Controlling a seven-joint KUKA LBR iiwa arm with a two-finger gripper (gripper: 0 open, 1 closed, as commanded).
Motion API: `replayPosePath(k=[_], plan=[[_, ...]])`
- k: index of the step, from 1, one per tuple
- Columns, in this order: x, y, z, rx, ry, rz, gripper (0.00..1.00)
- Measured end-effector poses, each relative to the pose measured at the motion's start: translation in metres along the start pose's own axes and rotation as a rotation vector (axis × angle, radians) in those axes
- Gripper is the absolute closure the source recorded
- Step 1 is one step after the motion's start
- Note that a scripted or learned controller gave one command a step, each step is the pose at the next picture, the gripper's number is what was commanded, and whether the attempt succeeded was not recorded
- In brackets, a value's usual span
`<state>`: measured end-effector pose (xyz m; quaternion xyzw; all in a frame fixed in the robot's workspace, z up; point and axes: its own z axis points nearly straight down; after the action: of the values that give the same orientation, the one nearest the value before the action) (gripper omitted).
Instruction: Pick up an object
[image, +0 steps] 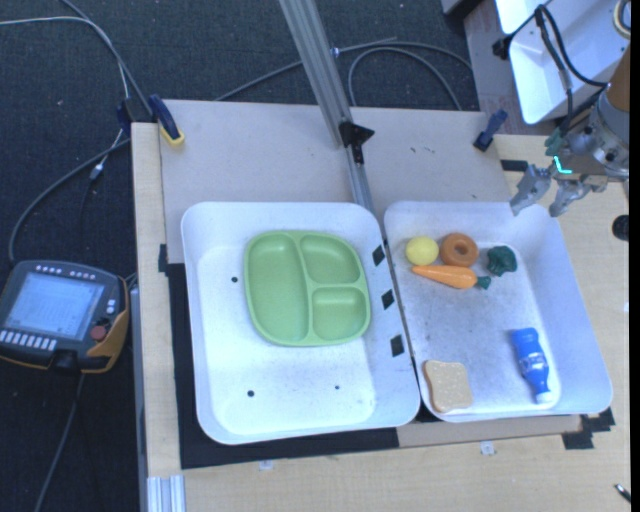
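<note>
Camera view: gripper up over the far right corner of the right bin, fingers spread a fair bit, nothing between them. Plenty to grab though, all in that same bin: yellow lemon-looking ball, brown donut and orange carrot bunched near the far left corner, all touching or close to it, with a dark green broccoli-ish piece just beside the carrot's tip. Blue bottle lying flat toward the near right edge, slice of bread down in the near left corner. Left bin carrying just a green divided plate in the middle. Biggest worry, probably: dropping straight into that far cluster and landing a finger on top of a neighbour, or shoving the round lemon away instead of closing on it. Carrot likely to roll or pivot out if pinched off-centre. Bread too flat and too tight against the bin wall for fingers to get around. Bottle well apart from everything, so likely the safest bet, unless pinched lengthwise and squirted out.
</note>
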<state>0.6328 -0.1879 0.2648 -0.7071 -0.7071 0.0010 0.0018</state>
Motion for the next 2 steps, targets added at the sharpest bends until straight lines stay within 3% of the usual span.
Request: replayPosePath(k=[1,2], plan=[[0.0,0.001,-0.002,-0.004,-0.001,-0.001,0.0],[0.004,-0.002,0.06,0.002,0.001,-0.001,0.0]])
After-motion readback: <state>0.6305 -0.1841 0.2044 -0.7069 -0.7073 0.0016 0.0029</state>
